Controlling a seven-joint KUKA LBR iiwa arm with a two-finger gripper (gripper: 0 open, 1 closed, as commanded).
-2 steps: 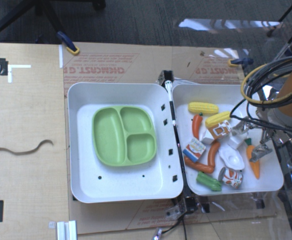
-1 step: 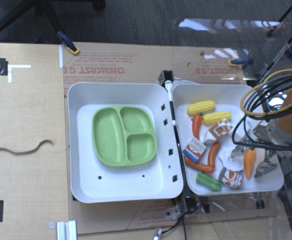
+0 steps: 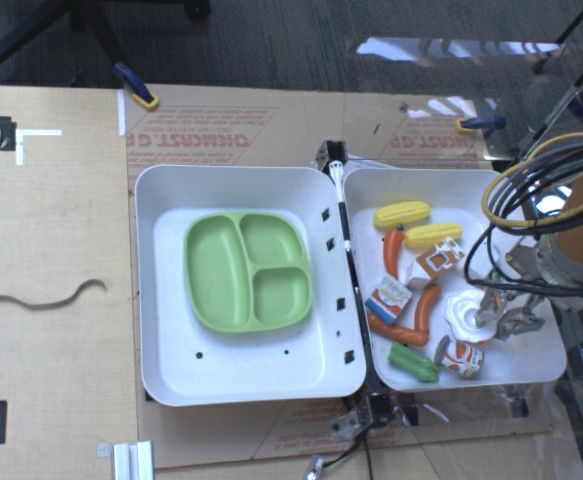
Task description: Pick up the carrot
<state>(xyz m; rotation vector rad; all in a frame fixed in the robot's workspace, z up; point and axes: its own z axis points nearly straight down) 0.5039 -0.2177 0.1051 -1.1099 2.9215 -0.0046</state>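
Observation:
The carrot [image 3: 395, 329], an orange tapered piece, lies low on the left of the right bin [image 3: 531, 368], with its end against a green piece [image 3: 414, 362]. My gripper [image 3: 505, 315] hangs over the bin's right side, well to the right of the carrot and beside a white round item [image 3: 464, 314]. Its fingers look open with nothing between them. Grey arm and looped cables rise behind it on the right.
The right bin also holds two yellow corn cobs [image 3: 402, 213], a thin red-orange stick [image 3: 392, 252], a red sausage [image 3: 428, 306], small cartons [image 3: 439, 258] and a can [image 3: 462, 357]. A green divided plate [image 3: 249, 270] sits in the left bin [image 3: 161, 348].

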